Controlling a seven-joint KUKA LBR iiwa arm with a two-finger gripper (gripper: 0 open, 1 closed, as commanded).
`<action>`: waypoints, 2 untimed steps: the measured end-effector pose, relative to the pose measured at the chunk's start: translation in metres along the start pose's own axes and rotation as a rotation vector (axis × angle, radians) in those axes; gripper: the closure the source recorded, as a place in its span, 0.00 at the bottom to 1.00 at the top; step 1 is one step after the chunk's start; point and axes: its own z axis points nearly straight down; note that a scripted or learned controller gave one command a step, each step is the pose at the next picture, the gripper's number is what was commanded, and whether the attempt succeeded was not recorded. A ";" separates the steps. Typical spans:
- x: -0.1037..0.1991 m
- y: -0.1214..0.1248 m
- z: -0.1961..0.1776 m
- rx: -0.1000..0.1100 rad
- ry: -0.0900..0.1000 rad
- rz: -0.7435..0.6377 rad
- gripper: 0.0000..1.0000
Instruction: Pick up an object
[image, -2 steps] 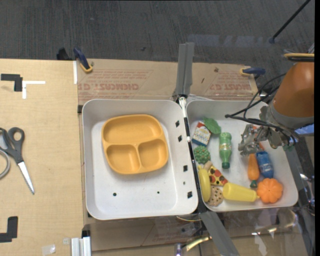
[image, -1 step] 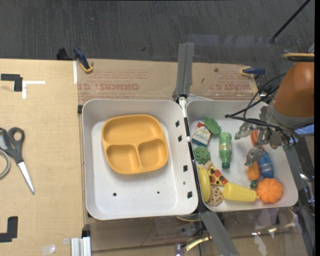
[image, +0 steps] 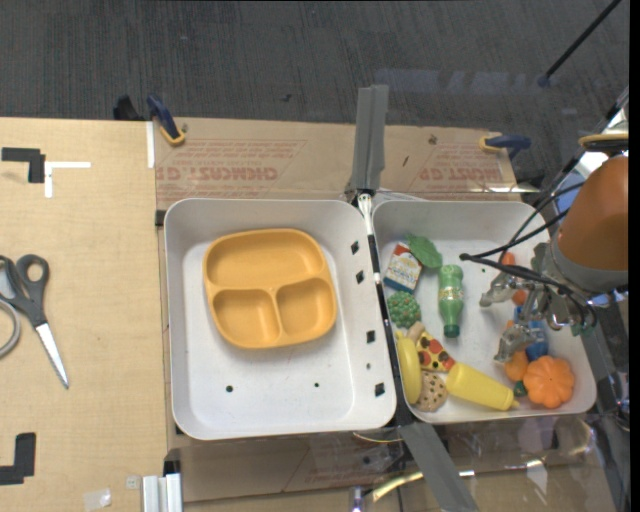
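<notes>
Looking at the right bin (image: 480, 215), you see the claw (image: 512, 318) low at its 3 o'clock side, fingers spread apart and gripping nothing. Just below it, at 5 o'clock, lie a blue piece (image: 533, 346) and an orange pumpkin (image: 549, 382). The green bottle (image: 451, 299) lies near the bin's middle. The left bin (image: 190, 330) carries a yellow divided plate (image: 269, 287).

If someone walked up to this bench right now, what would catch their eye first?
Probably the yellow divided plate lying alone in the left bin. Next, the jumble of toy food in the right bin: a green bottle, a banana and a small pumpkin, with the gripper just above the pumpkin.
</notes>
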 end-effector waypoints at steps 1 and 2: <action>-0.002 0.001 -0.010 0.002 -0.005 -0.003 1.00; 0.042 0.037 0.001 0.001 0.003 0.336 1.00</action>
